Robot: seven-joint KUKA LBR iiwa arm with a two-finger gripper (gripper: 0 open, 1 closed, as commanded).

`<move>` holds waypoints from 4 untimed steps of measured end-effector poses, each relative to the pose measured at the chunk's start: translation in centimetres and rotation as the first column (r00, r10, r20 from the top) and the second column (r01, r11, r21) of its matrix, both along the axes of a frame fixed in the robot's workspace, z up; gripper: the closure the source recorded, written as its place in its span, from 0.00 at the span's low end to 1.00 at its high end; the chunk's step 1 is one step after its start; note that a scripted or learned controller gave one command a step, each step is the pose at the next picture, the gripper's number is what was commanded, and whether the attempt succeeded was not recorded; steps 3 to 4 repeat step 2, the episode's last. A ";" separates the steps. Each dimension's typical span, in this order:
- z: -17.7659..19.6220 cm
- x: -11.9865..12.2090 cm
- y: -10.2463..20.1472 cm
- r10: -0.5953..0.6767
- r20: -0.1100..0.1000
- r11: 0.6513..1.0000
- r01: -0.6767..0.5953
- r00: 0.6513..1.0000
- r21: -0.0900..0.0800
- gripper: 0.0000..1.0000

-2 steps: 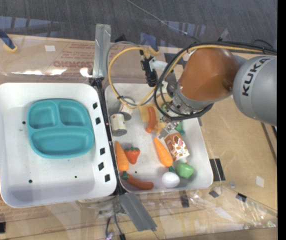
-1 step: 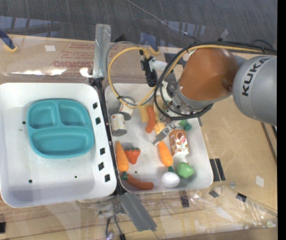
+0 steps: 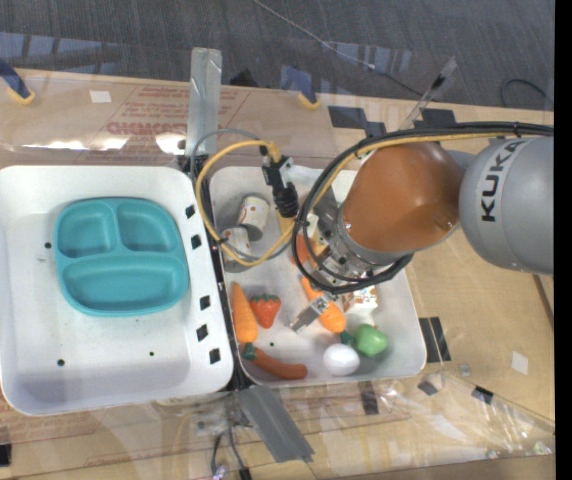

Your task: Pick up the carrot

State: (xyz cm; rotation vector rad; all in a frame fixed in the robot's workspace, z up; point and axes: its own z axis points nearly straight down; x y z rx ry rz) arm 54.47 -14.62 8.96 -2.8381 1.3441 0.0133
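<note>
My arm (image 3: 436,203) fills the right of the view, its orange band hanging over the right bin (image 3: 406,353); the left bin (image 3: 16,298) beside it carries a teal divided plate (image 3: 121,253) and nothing of mine.

In the right bin, from big to small: a carrot (image 3: 243,313) lies lengthwise along the left wall, leafy end toward the near rim; a red sausage (image 3: 280,369) lies just below it; a strawberry (image 3: 266,309) sits touching the carrot's right side; a green pepper (image 3: 371,341) and a white egg (image 3: 342,359) sit near the right corner; a second orange piece (image 3: 328,313) lies under my wrist.

My gripper (image 3: 311,313) is down near that orange piece, apart from the long carrot; whether its jaws are apart or together I cannot tell.

I judge the pick not done; nothing is lifted, and grasp and raise remain.
</note>
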 end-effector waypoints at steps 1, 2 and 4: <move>1.0 0.1 0.3 0.006 0.000 1.000 -0.006 1.000 0.003 1.00; 10.5 -5.9 4.0 -0.116 0.009 0.993 0.116 0.993 -0.005 1.00; 10.5 -5.9 4.0 -0.116 0.009 0.993 0.116 0.993 -0.005 1.00</move>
